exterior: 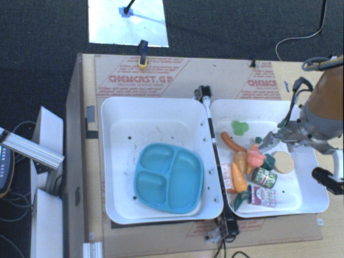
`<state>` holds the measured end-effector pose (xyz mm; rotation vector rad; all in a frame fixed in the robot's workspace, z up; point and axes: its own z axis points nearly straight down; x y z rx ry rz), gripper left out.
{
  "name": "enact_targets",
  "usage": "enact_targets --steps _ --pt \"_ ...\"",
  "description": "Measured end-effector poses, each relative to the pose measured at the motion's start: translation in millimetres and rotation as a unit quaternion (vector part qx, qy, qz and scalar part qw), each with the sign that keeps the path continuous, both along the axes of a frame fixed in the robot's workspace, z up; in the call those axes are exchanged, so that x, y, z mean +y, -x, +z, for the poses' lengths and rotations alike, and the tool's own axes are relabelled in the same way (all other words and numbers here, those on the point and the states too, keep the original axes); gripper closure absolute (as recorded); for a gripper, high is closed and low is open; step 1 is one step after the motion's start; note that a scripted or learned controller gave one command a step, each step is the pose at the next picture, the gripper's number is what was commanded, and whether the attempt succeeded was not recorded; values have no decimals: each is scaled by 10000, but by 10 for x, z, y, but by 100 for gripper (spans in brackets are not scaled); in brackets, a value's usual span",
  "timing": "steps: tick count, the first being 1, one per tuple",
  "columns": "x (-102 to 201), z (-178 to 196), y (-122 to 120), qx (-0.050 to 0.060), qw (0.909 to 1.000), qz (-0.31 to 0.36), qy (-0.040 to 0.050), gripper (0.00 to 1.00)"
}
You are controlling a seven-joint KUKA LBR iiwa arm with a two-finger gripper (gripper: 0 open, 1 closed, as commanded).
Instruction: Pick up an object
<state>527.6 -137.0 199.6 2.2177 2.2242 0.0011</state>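
The end effector (267,140), its grip state impossible to tell, hung over the right bin (317,200) just above a pink toy (256,157) amid an orange carrot (238,177), can (264,177) and green piece (239,127), while the left bin (115,144) held a blue divided plate (168,178).

The arm (325,98) is being cut off by the right edge, so only its wrist end is being shown. The gripper (267,142) is being seen as a small grey tip, too small for its state to be told. The toys (252,171) in the right bin (301,206) are being piled so that their lower parts are being hidden by one another, and the labels on the can (264,177) and the box (262,196) are too small to be read. A device (5,165) is being cropped by the left edge. A black cable (322,9) is being cut off at the top edge.
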Motion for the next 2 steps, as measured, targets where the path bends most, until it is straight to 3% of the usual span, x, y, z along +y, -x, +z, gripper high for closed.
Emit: enact_targets --steps 1,2 --pt "61 -961 -291 -115 9999 -19 31 0" --pt "514 -1151 -658 -4 10000 5 -4 0"
